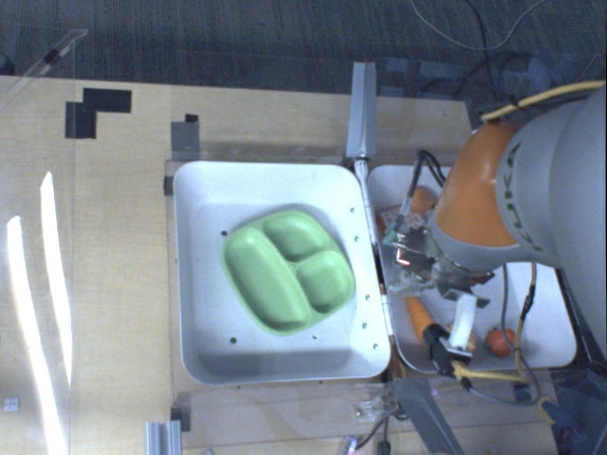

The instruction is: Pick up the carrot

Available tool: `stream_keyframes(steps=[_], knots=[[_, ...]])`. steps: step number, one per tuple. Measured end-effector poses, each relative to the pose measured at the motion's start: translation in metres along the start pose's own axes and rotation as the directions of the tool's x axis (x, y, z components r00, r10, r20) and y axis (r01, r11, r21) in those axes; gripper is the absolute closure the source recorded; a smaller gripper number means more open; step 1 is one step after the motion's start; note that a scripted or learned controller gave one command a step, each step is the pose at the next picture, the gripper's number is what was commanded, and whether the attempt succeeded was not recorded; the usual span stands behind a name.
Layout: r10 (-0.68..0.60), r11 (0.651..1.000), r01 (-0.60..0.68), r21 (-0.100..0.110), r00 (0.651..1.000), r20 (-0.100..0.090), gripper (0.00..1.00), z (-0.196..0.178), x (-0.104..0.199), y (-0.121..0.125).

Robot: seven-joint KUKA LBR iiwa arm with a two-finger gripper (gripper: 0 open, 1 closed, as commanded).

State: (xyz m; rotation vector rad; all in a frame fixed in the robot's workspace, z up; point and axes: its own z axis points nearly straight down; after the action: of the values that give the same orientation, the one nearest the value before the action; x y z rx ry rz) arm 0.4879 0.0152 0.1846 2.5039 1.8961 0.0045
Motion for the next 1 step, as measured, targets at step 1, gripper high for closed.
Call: stream_keyframes(steps=[1], knots=[[0.348, 0.938, -0.348, -0.001, 0.938, 0.001, 1.0, -0.0113, -0.0467, 0.0226]])
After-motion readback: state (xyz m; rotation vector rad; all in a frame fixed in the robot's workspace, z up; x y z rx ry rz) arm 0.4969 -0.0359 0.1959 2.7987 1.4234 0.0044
